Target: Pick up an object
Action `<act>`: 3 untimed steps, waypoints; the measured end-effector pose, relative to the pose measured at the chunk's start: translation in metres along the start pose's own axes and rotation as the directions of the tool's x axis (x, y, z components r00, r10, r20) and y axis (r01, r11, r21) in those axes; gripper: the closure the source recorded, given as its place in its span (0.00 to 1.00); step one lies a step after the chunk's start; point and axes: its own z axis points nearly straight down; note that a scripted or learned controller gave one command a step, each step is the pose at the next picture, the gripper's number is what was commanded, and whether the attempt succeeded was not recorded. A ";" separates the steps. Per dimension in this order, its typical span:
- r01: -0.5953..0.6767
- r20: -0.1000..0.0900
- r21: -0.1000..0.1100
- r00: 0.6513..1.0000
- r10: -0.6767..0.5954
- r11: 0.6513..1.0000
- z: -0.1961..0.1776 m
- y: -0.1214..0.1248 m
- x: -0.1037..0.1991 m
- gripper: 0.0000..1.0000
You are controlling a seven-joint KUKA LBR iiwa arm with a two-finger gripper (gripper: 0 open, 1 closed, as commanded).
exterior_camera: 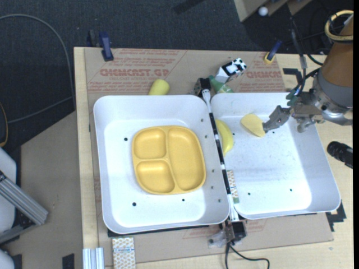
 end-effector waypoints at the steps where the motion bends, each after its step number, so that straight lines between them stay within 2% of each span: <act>1: 0.000 0.001 -0.002 1.000 0.000 1.000 0.171 0.080 -0.012 0.00; 2: -0.001 0.003 -0.004 1.000 0.001 1.000 0.138 0.119 -0.072 0.00; 3: 0.001 -0.001 0.001 1.000 -0.001 1.000 0.171 0.119 -0.005 0.00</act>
